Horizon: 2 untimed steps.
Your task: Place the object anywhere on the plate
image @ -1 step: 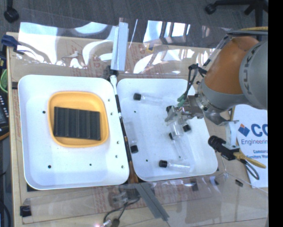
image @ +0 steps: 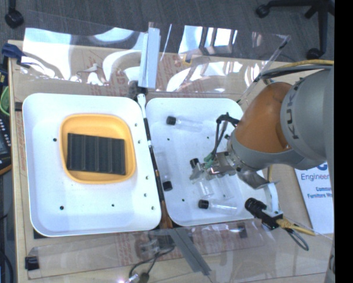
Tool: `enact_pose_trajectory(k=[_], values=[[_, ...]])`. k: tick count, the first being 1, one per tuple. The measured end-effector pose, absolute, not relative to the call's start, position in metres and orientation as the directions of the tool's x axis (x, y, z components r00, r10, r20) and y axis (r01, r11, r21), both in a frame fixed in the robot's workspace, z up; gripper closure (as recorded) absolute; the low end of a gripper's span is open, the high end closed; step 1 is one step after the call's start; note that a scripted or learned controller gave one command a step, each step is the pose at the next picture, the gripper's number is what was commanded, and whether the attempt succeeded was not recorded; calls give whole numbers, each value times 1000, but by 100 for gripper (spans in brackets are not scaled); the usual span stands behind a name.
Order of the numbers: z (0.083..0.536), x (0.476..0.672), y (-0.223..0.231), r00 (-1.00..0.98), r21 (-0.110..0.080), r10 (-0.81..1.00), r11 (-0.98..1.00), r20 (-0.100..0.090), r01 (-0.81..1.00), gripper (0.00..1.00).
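Note:
A yellow plate point(image: 96, 148) with a dark ridged insert lies in the left white bin point(image: 40, 199). Clear tubes with black caps lie in the right white bin point(image: 182, 214): one tube point(image: 185, 122) near the back, another tube point(image: 216, 206) near the front edge. A third clear tube point(image: 205, 187) lies right under my gripper point(image: 198, 171), which is low over the middle of the right bin. I cannot make out whether anything sits between its tips.
The grey and orange arm point(image: 270, 128) covers the right side of the right bin. A small black piece point(image: 167, 186) lies by that bin's left wall. Clear plastic panels stand behind both bins.

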<state>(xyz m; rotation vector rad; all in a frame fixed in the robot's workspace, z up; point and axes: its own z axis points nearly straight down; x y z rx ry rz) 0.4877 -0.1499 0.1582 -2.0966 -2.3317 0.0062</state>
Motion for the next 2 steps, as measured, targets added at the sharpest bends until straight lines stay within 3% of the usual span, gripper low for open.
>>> enact_pose_trajectory(k=[1, 2], values=[[223, 530, -72, -252, -2, 968, 252, 1, 968, 100], [190, 560, 29, -316, -5, 949, 316, 0, 949, 100]])
